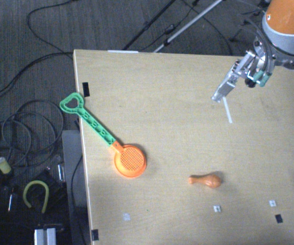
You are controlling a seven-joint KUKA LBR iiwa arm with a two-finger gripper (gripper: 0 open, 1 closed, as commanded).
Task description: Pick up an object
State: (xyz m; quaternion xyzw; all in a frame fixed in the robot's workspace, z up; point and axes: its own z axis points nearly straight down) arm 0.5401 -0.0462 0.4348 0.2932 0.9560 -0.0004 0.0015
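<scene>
A toy strainer lies on the tan bench top at the left, with an orange mesh head [130, 161] and a green handle [88, 118] whose loop end hangs past the left edge. A small orange gourd-shaped object [206, 180] rests lower centre-right. My gripper [220, 96] hangs at the upper right, tilted down to the left, well away from both objects. A thin white stick [228, 111] lies just below its tip. Nothing shows in its grasp.
The bench top [177, 86] is a flat tan board with small black and white markers near its edges [217, 208]. Cables [14, 131] and a green U-shaped item [35, 193] lie on the dark floor to the left. Metal rods [198, 14] cross behind the bench.
</scene>
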